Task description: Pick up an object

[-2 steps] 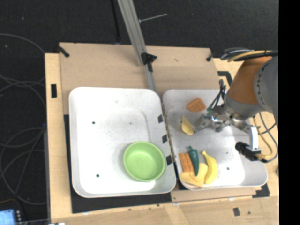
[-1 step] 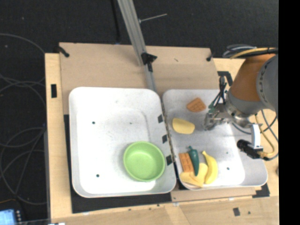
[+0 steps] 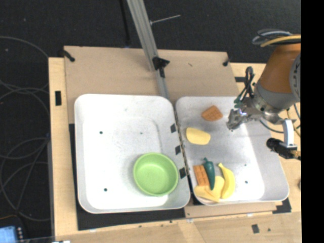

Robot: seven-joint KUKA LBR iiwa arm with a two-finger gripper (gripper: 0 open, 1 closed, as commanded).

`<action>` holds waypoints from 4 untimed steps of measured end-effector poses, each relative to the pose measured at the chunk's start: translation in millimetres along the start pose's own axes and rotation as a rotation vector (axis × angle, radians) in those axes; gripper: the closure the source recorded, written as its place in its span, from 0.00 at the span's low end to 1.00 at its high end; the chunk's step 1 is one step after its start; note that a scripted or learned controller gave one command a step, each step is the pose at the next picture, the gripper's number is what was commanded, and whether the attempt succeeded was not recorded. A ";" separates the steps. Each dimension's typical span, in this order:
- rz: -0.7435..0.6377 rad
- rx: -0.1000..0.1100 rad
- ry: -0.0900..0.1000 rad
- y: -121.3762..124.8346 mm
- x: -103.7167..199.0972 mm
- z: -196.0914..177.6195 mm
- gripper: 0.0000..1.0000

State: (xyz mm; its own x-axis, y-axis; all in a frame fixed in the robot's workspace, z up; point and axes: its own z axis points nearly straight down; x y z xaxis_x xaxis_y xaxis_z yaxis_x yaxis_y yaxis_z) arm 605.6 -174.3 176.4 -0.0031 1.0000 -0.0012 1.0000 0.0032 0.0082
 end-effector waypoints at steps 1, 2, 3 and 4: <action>0.000 0.000 -0.001 -4.4 -5.8 -61.6 1.00; -0.002 0.005 0.002 -3.4 -6.0 -71.0 1.00; -0.004 0.007 0.002 0.2 47.3 -67.3 1.00; -0.005 0.005 0.003 18.0 101.0 -77.0 1.00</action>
State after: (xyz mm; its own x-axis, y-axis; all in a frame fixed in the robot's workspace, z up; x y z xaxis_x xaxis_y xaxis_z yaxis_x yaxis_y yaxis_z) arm 622.7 -73.2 253.4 -0.0086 1.0000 0.0020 1.0000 0.0086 0.0030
